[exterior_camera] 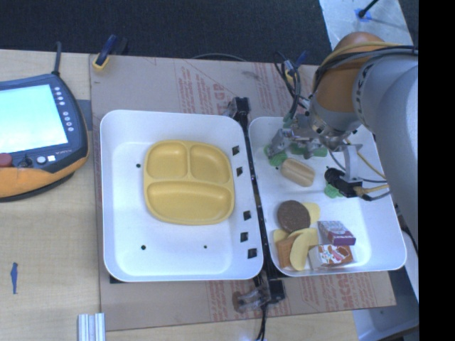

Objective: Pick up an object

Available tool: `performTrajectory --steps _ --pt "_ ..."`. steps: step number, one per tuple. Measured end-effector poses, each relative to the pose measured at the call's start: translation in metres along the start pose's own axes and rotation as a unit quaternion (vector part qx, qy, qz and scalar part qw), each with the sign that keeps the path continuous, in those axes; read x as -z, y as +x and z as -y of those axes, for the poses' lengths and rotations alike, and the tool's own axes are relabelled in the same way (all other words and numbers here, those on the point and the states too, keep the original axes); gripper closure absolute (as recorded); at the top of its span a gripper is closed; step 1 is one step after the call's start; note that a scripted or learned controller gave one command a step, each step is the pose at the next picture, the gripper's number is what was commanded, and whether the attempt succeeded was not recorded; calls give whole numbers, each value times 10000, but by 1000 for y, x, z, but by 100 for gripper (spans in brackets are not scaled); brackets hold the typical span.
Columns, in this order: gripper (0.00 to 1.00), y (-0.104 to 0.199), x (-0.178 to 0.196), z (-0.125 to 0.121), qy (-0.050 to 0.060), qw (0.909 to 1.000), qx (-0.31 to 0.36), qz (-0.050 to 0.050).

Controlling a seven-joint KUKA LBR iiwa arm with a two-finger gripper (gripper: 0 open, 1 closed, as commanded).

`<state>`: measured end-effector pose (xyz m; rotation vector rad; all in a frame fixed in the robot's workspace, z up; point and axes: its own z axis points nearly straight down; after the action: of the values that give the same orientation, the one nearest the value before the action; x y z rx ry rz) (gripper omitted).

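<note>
Just below gripper (298, 145), bread roll (297, 172).

Left white bin (121, 190) holding a yellow divided plate (189, 181) with three compartments, lying flat near its centre. Teach pendant (39, 137) with lit screen and orange underside at the left edge of the table (50, 261). Brown cardboard sheet (185, 80) beneath both bins. Blue-and-yellow clamp (105, 52) at the sheet's far left corner.
</note>
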<state>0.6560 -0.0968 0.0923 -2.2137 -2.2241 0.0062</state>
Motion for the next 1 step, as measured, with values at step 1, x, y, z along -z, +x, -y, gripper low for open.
performTrajectory --steps 1 --pt "0 4 0 0 5 10000 14 1"
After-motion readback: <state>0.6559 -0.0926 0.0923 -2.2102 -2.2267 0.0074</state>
